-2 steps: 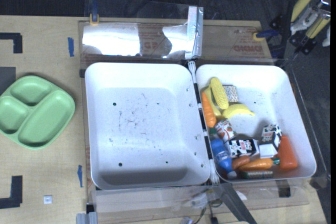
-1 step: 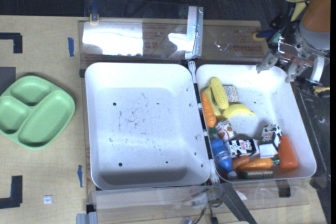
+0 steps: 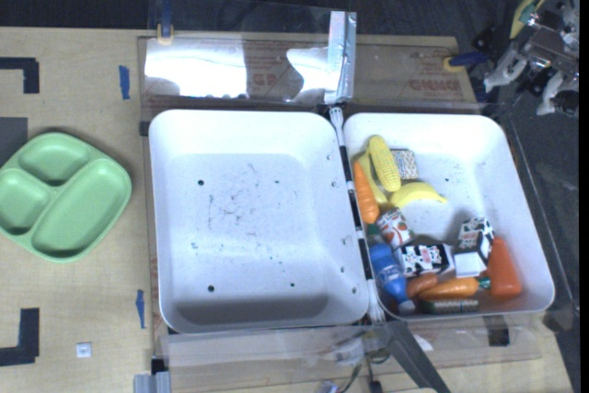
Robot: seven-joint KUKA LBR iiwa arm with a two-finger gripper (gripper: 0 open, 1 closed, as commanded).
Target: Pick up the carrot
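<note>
The gripper [image 3: 545, 60] sits at two o'clock, its opening impossible to tell; the carrot [image 3: 364, 193] lies toward its eight o'clock, long axis twelve-to-six.

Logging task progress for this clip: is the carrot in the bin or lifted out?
In the bin. The carrot lies along the right bin's left wall, beside the corn, apart from the gripper.
</note>
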